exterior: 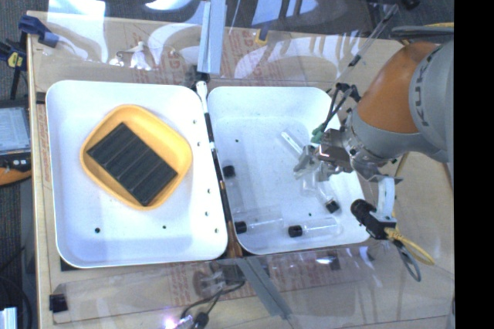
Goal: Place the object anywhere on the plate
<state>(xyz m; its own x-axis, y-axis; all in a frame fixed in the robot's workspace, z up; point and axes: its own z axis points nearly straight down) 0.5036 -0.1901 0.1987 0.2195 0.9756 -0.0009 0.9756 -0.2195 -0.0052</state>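
Observation:
A yellow plate (176, 140) with a dark ridged centre lies tilted in the left bin (69, 227). Several clear tubes with black caps lie in the right bin (255, 107): one along the front wall (315, 228), one at the front left (258, 225), one near the middle (292, 141), and a small black cap (228, 171) by the left wall. My gripper (315, 168) hangs low over the right side of the right bin, just above a capped tube (331, 205). Clear parts around its tip blur with the tubes, so what it touches is unclear.
A raised divider (214, 165) separates the two bins. Clear plastic sheeting and a metal rail (210, 34) stand behind the bins. The arm's orange band (386, 92) looms over the right bin's far right corner.

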